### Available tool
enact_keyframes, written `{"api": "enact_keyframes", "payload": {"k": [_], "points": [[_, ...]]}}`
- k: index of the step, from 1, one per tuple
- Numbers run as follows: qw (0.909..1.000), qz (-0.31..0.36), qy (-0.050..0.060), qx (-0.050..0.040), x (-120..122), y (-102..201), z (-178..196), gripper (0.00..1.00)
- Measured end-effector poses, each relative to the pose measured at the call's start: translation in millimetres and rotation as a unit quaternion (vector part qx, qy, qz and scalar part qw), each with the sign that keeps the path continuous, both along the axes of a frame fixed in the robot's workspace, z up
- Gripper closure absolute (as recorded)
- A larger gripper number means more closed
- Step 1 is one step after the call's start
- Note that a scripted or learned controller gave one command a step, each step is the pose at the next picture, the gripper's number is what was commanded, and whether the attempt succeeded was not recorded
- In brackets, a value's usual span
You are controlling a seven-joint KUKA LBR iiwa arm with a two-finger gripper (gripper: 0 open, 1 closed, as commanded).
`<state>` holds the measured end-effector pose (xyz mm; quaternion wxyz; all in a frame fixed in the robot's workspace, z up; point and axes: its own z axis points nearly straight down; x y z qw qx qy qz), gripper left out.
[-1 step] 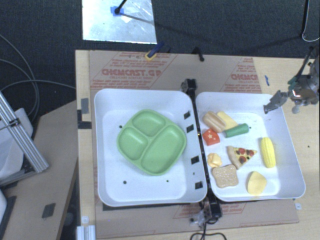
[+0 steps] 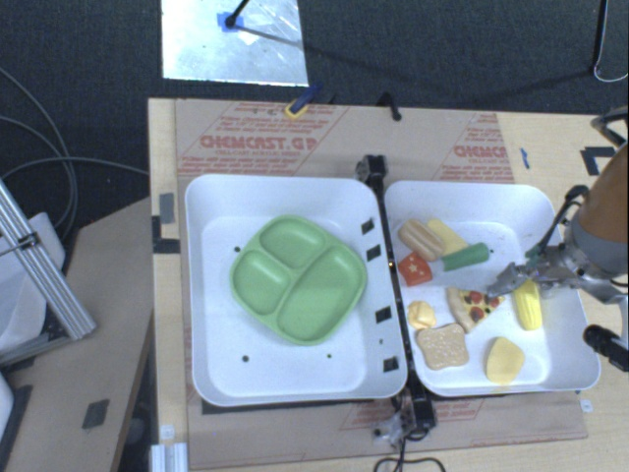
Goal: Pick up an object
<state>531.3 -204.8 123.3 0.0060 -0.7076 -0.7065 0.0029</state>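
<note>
Nearest you in the right bin [image 2: 550, 377] lie a slice of bread [image 2: 441, 346] at six o'clock and a pale yellow piece [image 2: 505, 360] at five. Just past them are a pizza slice [image 2: 473, 306] and a corn cob [image 2: 528, 306]. The gripper [image 2: 507, 281] hangs at three o'clock, just beside the cob; you cannot tell how it stands. Farther in lie a green stick [image 2: 465, 256] and a hot dog [image 2: 423, 237]. At nine o'clock, the left bin [image 2: 211, 362] holds a green plate [image 2: 298, 278]
</note>
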Motion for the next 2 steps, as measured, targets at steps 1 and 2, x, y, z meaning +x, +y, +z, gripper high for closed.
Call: {"api": "enact_keyframes", "payload": {"k": [1, 2], "points": [[1.0000, 0.002, -0.009, -0.0031, 6, -1, 19, 1.00], [1.0000, 0.000, -0.005, -0.0017, -47, 7, -41, 1.00]]}}
